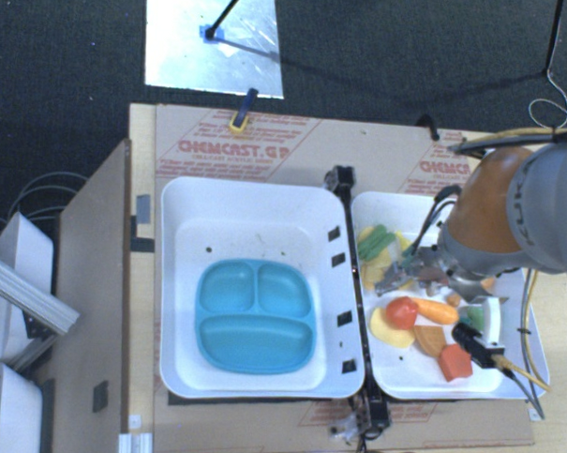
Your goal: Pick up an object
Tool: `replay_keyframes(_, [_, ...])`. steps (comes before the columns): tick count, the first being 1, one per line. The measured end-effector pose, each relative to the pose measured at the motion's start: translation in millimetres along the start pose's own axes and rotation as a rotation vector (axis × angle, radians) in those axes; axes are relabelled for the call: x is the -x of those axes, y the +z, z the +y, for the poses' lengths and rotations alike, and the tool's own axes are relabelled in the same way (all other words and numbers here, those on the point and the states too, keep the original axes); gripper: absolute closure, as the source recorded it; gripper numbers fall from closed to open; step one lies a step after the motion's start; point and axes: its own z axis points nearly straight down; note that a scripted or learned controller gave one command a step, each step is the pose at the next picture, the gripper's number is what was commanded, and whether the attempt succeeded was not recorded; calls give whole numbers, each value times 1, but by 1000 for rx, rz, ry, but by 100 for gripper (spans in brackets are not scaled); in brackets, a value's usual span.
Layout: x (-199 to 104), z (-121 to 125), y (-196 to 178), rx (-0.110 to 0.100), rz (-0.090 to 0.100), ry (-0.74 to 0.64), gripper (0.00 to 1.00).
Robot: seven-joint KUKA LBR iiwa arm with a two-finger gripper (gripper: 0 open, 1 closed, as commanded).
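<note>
The right bin (511,386) holds several toy foods. A green piece (377,240) lies at its far left on a yellow piece (383,261). A red tomato (402,311) sits on a pale yellow slice (389,329), with an orange carrot (437,312) beside it. A brown piece (429,341) and a red block (456,363) lie nearer the front. My gripper (400,276) is down in this bin, just above the tomato and next to the yellow piece. The grey arm with its orange band (491,206) hides the bin's back right.
The left bin (185,226) holds a blue divided plate (256,315). A black clip strip (347,271) runs along the wall between the two bins. A small green and white item (477,317) lies right of the carrot. Cables (526,372) trail over the right bin's front corner.
</note>
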Motion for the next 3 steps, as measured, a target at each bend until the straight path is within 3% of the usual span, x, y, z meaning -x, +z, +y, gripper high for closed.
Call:
replay_keyframes(1, [0,-40,15,-4,1,3,0])
replay_keyframes(2, [0,-37,3,2,-1,1,100])
replay_keyframes(3, [0,-37,3,2,0,1,0])
